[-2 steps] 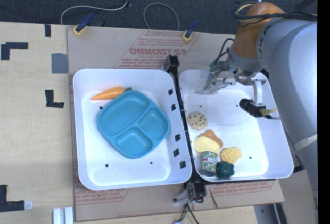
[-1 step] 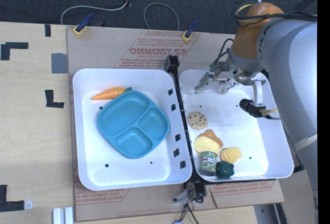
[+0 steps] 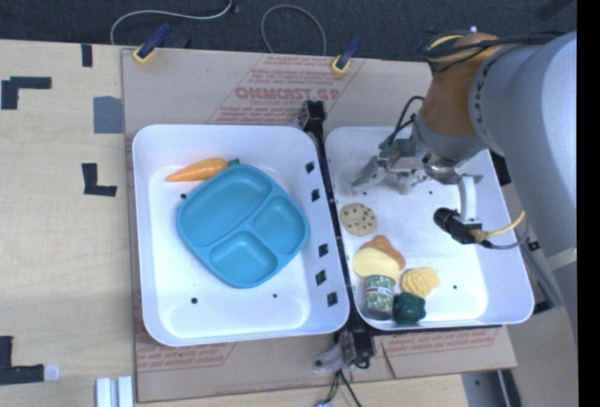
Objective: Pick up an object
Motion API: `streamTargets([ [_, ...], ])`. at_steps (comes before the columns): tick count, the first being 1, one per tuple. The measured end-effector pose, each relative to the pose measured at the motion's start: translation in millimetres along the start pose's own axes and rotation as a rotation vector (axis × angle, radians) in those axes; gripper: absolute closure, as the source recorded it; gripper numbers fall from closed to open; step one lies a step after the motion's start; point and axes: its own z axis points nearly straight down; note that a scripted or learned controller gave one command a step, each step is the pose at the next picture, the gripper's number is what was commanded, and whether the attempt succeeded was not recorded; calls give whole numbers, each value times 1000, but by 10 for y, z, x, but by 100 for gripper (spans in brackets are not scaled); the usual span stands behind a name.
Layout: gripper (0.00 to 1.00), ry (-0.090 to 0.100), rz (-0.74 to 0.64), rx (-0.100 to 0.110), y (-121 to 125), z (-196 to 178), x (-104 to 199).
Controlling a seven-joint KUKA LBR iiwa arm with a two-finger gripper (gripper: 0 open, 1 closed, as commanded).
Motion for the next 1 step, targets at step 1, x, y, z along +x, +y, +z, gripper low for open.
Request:
streamTargets([
  [1,0,0,-1,0,433,-707,-372],
])
